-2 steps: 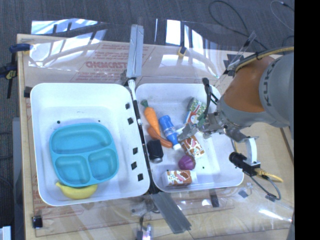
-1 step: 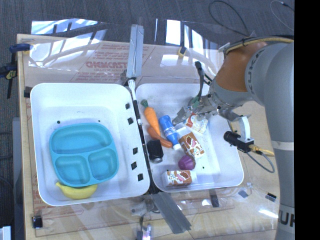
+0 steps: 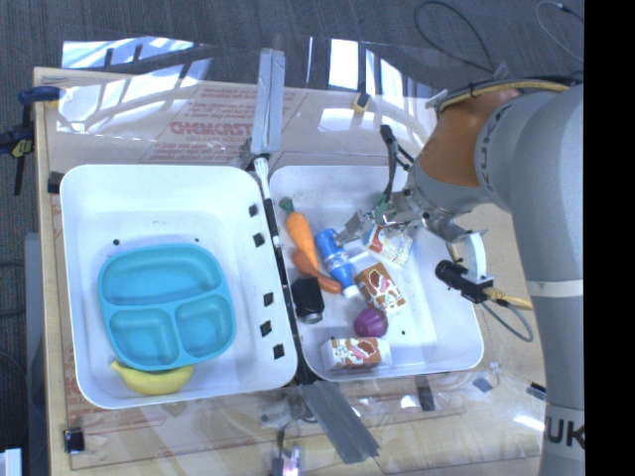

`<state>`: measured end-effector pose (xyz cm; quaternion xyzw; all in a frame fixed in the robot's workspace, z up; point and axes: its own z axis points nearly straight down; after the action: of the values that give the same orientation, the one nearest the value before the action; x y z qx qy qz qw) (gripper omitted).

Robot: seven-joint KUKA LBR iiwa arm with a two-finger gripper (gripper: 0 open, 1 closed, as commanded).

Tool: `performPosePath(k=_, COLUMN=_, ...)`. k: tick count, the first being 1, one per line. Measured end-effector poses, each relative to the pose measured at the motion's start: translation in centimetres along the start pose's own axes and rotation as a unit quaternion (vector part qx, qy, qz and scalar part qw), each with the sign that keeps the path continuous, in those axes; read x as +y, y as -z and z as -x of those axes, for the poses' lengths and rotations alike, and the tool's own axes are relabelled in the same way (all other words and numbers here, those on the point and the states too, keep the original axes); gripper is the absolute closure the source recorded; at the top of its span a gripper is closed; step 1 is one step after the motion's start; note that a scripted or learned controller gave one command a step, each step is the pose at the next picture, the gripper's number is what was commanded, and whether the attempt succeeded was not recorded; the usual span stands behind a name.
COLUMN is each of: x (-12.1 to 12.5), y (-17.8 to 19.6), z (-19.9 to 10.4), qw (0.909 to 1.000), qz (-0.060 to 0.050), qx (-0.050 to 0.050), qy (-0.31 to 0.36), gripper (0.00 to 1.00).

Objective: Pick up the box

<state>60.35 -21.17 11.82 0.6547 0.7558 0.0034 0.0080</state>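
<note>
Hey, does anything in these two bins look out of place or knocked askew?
Mildly. In the right white bin, the small printed boxes lie at mixed angles: one tilted mid-bin, one flat near the front wall. In the left bin, a yellow banana sits wedged beside the blue divided tray, not in it.

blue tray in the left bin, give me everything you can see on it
The blue tray is a light-blue, plastic-looking plate with rounded corners and three compartments: one long one along the far side and two smaller ones nearer the camera. All three look bare. It lies flat, slightly turned, on the floor of the left bin, toward its near side. A yellow banana lies against its near edge.
</note>
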Motion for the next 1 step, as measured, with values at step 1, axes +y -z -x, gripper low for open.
performPosePath(k=1, x=5.5, y=7.94, z=0.65, qw=0.9999, qz=-0.008, qx=0.004, qy=-0.008, gripper=0.0)
